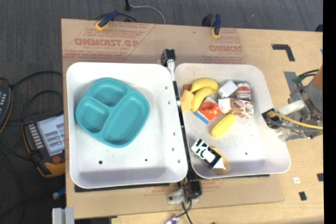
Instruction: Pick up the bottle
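The bottle (209, 155) is black with white markings and a tan cap. It lies on its side in the front left corner of the right bin (262, 162). My gripper (286, 122) hangs at the right rim of that bin, well to the right of the bottle and a little farther back. Nothing shows between its fingers.
Farther back in the right bin lie two bananas (202, 92), a yellow piece (224, 125), a red-orange box (209, 112) and a small red-and-white can (243, 94). The left bin (84, 165) holds a teal divided plate (112, 111). Clamps (215, 26) grip the board's far edge.
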You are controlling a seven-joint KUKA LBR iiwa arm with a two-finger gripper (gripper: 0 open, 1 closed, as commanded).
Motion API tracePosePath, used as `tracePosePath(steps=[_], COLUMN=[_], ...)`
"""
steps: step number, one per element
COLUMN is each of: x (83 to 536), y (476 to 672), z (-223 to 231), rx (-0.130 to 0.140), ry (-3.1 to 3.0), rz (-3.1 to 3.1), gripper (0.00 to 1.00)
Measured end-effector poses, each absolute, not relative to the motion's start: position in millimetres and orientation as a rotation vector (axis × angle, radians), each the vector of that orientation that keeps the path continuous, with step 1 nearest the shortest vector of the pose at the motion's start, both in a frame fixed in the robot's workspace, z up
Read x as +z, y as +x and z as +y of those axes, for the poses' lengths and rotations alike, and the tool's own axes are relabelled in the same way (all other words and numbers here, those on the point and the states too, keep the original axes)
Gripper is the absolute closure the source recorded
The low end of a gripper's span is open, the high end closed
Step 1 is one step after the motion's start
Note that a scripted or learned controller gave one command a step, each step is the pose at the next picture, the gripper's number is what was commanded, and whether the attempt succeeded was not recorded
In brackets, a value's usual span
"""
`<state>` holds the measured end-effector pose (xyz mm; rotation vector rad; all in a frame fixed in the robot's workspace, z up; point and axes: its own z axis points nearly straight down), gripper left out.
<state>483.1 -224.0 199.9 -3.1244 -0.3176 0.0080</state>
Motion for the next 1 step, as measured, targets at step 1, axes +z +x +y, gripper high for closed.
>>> tracePosePath(steps=[1], x=[147.0], y=[482.7], z=[-140.5], rx=[0.007], ry=[-3.113], rz=[-0.396], gripper=[1.00])
